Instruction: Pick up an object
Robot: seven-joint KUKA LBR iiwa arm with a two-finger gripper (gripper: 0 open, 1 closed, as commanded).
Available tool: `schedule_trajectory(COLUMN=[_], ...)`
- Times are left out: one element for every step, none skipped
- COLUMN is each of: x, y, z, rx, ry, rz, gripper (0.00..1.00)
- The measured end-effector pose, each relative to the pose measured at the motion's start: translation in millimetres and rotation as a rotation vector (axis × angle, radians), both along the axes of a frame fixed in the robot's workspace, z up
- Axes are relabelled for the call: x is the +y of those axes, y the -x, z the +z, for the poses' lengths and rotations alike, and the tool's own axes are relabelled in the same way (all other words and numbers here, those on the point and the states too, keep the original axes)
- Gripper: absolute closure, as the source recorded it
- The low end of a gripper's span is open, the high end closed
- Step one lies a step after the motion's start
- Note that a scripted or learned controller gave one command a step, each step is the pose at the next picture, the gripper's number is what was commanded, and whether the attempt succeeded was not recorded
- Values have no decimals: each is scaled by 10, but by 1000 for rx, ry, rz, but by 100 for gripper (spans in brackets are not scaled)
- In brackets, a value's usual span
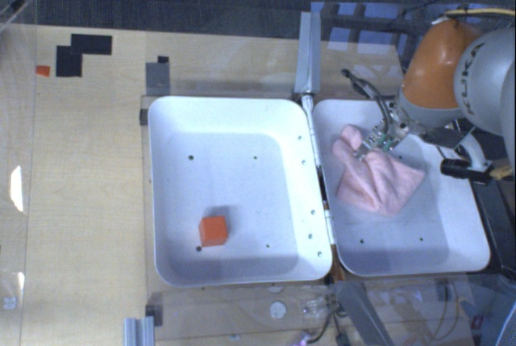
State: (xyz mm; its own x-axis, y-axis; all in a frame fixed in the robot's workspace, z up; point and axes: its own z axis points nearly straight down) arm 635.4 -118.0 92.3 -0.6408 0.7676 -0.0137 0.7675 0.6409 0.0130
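Note:
A crumpled pink cloth lies in the right white bin, towards its back left. My gripper reaches in from the right and sits down on the cloth's upper edge, touching the fabric. An orange cube rests on the floor of the left white bin, near its front, far from the gripper.
A metal divider rail runs between the two bins. On the wooden bench at the far left lie black flat blocks and a small orange tile. A clear panel stands along the left edge.

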Motion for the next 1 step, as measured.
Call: schedule_trajectory(x=[10], y=[-33], z=[138], rx=[-11], ry=[0], rz=[2], gripper=[100])
